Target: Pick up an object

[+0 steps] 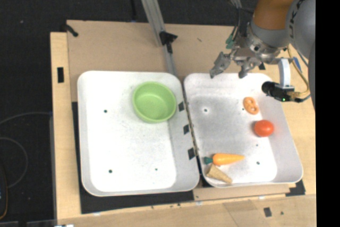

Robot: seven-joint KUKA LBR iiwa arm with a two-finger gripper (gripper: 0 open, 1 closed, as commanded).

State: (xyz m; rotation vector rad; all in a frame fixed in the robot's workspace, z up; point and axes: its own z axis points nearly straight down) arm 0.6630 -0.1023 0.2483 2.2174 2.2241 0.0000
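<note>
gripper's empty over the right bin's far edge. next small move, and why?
Probably shift the gripper toward the near side and lower it over the small orange object. Its fingers are spread with nothing between them, it sits above the right bin's far edge, and that object lies closest, apart from the tomato.

The gripper (231, 68) hangs over the right bin's (228, 114) far rim at about twelve o'clock, fingers spread with nothing between them. In that bin, a small orange piece (251, 105) and a red tomato (263, 128) sit toward three o'clock; a carrot (227, 158) and a tan wedge (219, 174) lie near six. A green bowl (154, 102) rests in the left bin (106, 146) toward one o'clock.
</note>
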